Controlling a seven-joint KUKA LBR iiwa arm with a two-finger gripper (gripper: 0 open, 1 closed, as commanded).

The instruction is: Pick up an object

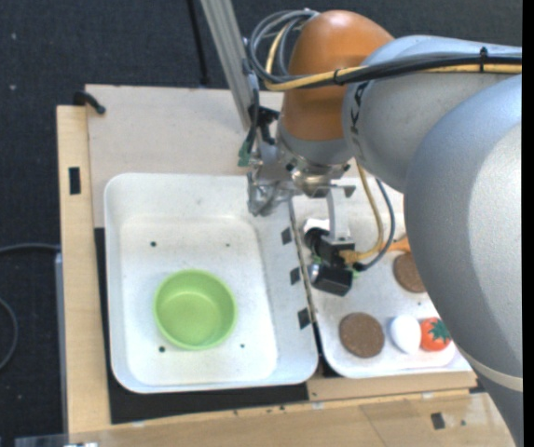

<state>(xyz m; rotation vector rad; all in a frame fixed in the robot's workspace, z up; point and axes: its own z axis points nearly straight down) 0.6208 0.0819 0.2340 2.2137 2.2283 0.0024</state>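
Green bowl (195, 309), white bins (127, 203).

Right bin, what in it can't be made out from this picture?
Camera view:
Right bin: most of it lies under the arm.
Upper brown disc: right side hidden by the arm.
Red thing: cut off by the arm, too small to name.
Orange sliver: mostly behind the arm.

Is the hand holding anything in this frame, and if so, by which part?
Cannot be told: the hand, above the left bin's far edge, is too indistinct. The green bowl lies apart from it.
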